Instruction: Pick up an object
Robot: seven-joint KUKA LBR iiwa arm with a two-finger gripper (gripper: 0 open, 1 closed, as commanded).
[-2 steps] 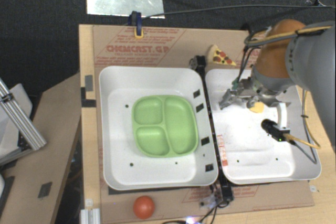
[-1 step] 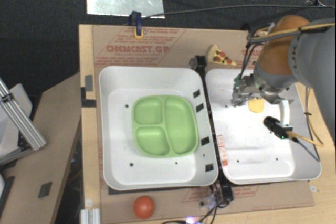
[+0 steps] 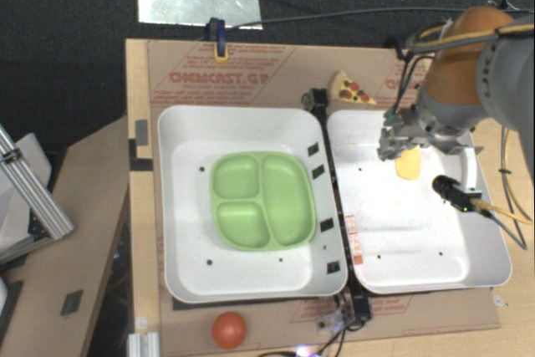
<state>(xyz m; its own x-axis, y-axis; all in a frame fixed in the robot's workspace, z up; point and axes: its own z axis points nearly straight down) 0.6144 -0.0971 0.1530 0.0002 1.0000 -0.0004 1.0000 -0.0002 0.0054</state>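
2 shallow white bins are seen from above, side by side on a brown board. A green divided tray [image 3: 262, 200] with 3 compartments lies in the left bin [image 3: 180, 146]. In the right bin [image 3: 435, 255], a small yellow object [image 3: 409, 165] rests near the far edge. The gripper [image 3: 396, 142] is positioned just beside and partly over it; whether it is spread or closed cannot be told. A toy pizza slice [image 3: 353, 89] lies on the board behind the bins, and a red ball [image 3: 229, 329] in front.
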